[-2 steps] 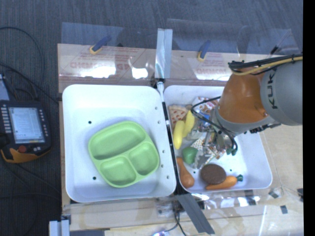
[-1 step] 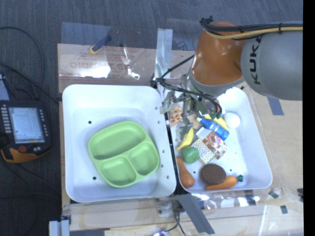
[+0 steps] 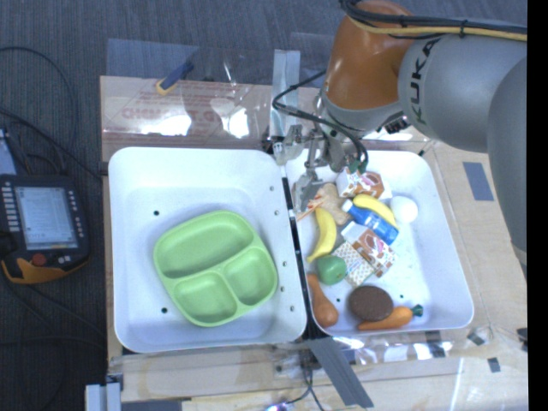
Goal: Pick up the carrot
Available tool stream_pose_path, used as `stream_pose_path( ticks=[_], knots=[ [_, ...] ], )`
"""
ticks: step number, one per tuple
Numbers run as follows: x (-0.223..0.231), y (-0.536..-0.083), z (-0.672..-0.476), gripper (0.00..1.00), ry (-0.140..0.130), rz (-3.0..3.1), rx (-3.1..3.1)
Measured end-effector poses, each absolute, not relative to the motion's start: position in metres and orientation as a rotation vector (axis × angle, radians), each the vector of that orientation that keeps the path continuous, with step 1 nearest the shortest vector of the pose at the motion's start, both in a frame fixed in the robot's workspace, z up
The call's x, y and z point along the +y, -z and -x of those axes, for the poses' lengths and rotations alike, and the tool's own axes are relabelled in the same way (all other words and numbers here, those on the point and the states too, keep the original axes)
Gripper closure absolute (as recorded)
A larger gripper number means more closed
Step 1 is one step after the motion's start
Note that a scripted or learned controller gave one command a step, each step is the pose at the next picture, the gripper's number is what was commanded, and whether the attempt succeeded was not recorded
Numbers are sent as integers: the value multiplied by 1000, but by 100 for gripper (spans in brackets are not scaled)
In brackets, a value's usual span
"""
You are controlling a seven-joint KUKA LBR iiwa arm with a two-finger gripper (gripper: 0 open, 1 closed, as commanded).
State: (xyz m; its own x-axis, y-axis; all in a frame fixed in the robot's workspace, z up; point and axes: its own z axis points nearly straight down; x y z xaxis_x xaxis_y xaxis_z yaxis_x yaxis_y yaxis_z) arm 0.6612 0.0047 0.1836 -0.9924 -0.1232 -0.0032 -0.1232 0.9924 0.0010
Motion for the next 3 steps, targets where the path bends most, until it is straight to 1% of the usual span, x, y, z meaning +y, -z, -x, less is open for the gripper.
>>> stream_pose_path(
  ticks=[1,2,3],
  knots=[
    [5,-194,-663,100,-4,191,3127],
    [-75,-231,-661,100,3,528,3091],
    [-87,-228,-660,100,-1,1170,2911]
  ],
)
